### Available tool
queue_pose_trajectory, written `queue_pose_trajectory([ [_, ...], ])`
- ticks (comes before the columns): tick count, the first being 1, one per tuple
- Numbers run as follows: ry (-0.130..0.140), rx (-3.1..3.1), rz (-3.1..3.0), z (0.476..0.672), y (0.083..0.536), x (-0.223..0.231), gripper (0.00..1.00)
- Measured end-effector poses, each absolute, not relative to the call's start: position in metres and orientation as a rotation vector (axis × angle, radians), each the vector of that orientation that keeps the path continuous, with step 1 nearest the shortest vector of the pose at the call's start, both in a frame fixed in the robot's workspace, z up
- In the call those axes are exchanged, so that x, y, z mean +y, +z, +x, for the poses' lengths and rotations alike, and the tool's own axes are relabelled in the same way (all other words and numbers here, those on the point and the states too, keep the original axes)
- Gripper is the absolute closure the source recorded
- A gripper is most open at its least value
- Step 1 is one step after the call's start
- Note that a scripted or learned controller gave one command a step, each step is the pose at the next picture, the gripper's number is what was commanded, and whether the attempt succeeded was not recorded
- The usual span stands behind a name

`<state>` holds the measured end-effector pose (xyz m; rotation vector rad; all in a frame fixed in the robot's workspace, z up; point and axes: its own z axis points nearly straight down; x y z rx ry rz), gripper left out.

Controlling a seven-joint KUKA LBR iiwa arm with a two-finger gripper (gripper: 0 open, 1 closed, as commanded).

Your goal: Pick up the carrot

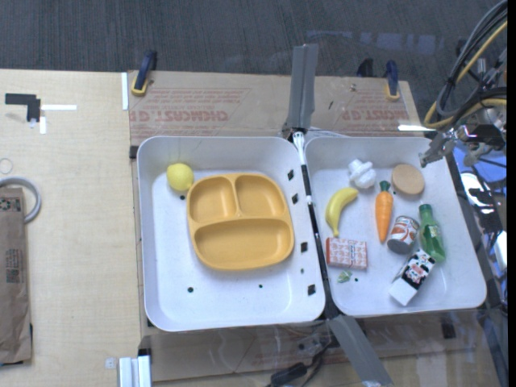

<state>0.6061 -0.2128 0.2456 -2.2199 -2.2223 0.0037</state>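
The carrot (384,213) lies in the right bin (367,297), near the middle, with its green top pointing to the far side. It has close neighbors. A banana (339,206) lies to its left, a small can (402,234) almost touches its lower end on the right, and a green bottle (431,232) stands just past the can. A round tan thing (408,180) and a small white thing (361,172) sit near its top. The grab could go wrong because the can is so close: a finger coming down on that side might hit the can, or push the carrot so it rolls away. The carrot is also smooth and thin, so it could slip out. The gripper (439,147) sits at the far right corner of the bin, well apart from the carrot. It is small and mixed up with cables, so I cannot tell if it is open or closed. The arm is cut off at the right edge.
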Motion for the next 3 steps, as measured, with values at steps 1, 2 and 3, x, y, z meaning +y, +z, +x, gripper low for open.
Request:
queue_pose_trajectory([
  [1, 0.002, -2.129, -2.315, 0.647, 0.093, -0.189, 0.0],
  [2, 0.002, -2.376, -2.062, 0.659, 0.156, -0.216, 0.0],
  [3, 0.002, -2.371, -2.063, 0.631, 0.092, -0.17, 0.0],
])
